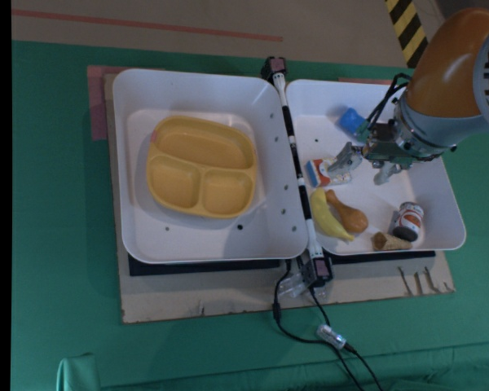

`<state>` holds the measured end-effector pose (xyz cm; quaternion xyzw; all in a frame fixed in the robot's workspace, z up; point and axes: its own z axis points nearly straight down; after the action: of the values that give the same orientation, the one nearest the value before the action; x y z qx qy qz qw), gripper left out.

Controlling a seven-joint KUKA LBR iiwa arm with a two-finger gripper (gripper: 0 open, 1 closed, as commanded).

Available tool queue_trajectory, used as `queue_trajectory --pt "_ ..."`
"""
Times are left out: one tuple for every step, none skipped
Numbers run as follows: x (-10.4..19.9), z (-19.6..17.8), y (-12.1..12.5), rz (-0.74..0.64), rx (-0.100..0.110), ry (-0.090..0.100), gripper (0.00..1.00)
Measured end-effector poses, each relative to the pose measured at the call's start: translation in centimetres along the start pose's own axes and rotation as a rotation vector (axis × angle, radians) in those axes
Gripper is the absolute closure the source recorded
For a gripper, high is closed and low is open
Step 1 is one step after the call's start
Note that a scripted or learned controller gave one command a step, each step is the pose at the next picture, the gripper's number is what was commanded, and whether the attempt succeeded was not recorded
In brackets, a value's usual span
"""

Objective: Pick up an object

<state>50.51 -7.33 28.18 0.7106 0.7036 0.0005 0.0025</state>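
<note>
My gripper (pixel 363 169) hangs over the middle of the right bin (pixel 440 194), open, and I see only white bin floor between the fingers. One fingertip (pixel 342 163) is right next to a small red, white and blue carton (pixel 315 172). A blue block (pixel 352 121) lies just behind the gripper. In front of it lie a yellow banana (pixel 326 220) and a brown drumstick (pixel 348 213), touching each other. A small jar (pixel 407 221) and a brown cone-like piece (pixel 389 241) sit in the bin's front right corner.
The left bin (pixel 138 96) holds a yellow divided plate (pixel 201 167). A hinged divider (pixel 293 149) runs between the bins. Cables (pixel 310 316) trail off the front of the cardboard base onto the green cloth.
</note>
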Motion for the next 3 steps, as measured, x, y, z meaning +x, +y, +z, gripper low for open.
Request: queue_trajectory --pt "-3.2 8.4 2.4 -0.001 0.001 0.000 0.00" --pt "-3.3 7.0 2.6 0.004 -0.010 -0.003 1.00" --pt "-3.3 7.0 2.6 0.003 -0.010 -0.002 0.00"
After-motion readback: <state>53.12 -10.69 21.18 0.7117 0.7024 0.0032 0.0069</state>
